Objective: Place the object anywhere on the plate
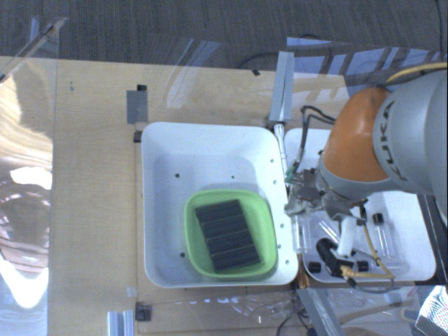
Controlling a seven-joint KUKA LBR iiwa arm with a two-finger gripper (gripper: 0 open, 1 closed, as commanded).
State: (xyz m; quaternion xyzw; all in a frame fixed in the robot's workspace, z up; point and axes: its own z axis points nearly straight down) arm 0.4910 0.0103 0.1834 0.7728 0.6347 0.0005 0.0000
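Observation:
A black ribbed rectangular block (226, 234) lies flat on the green plate (263, 219), which sits in the front part of the left bin (161, 187). My gripper (323, 212) hangs over the left side of the right bin (413, 257), under the orange-banded wrist, and is well apart from the plate and the block. The wrist hides most of the gripper from above.
Between the two bins runs a raised rim (287, 187), just left of the gripper. A few small dark bits (378, 218) and clear plastic pieces lie on the right bin's floor. Bare white floor surrounds the plate in the left bin.

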